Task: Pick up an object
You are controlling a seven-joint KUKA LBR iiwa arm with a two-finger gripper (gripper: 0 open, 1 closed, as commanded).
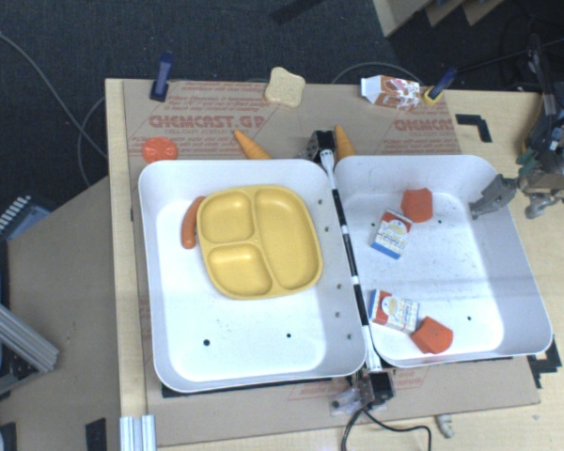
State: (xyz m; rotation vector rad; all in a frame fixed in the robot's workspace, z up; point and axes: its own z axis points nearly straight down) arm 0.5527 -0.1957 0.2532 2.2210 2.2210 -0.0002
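The claw [512,197] sits at the far right rim of the right bin [489,294], its two grey fingers spread apart with nothing between them; one finger [493,195] reaches just over the rim, the other lies outside it.

No single object is named by the task, so the nearest candidates matter. The orange block [417,204] lies to the claw's left in the camera view, at about the same height in the frame, with bare bin floor between them. Just beside it, lower and further left, is a small carton [391,234] with a blue and white face, its long axis running roughly up and down the frame with a slight tilt. Well apart from the claw, near the bin's front edge, a second small carton [396,311] lies touching or nearly touching another orange block [433,335]. The upper orange block looks the easiest reach, judging by its position: a sideways move across open floor.

The left bin [254,346] holds a yellow divided plate [259,241] with a toy sausage [189,224] tucked just beside its left edge.

Both bins rest on a cardboard sheet [207,116] over the counter [66,289]. Loose on the cardboard behind the bins are a toy bread slice [285,85], a toy carrot [251,146], an orange disc [160,148] and a small milk carton [391,91]. Dark carpet [94,17] with trailing cables surrounds the counter.
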